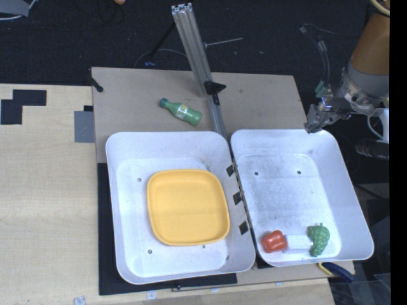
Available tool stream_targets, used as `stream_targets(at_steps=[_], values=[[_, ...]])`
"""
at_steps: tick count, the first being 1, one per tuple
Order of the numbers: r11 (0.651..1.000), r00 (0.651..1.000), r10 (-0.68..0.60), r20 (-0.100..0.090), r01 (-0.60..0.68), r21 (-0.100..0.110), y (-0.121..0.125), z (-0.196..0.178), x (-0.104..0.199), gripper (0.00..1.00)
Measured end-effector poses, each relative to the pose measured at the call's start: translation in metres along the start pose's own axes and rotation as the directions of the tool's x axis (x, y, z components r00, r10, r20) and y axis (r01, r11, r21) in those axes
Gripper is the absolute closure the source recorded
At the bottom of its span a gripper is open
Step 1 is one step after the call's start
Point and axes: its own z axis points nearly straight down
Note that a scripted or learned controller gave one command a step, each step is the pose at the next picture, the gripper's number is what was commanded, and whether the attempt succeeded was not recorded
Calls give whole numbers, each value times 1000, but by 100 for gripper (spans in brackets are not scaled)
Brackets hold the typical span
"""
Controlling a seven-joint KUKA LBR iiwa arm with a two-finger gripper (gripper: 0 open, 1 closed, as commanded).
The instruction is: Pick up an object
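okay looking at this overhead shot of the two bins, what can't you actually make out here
- Gripper, camera view: small and dark against the dark background, finger state unreadable.
- Arm: cut off by the top and right edges.
- Green bottle behind the left bin: label too small to read.
- Red pepper and green vegetable in the right bin: detail too small.

Plate (188, 206) in left bin (121, 151); 2 vegetables (274, 241) in right bin (337, 151).

Yellow plate (188, 206), red pepper (274, 241), green broccoli (318, 237), green bottle (180, 111).
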Motion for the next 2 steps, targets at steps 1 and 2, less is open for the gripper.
stream_targets(at_steps=[1, 2], values=[[1000, 1000, -5, -2, 5, 4, -23, 10, 54, 100], [1000, 1000, -4, -2, 4, 5, -51, 20, 107, 100]])
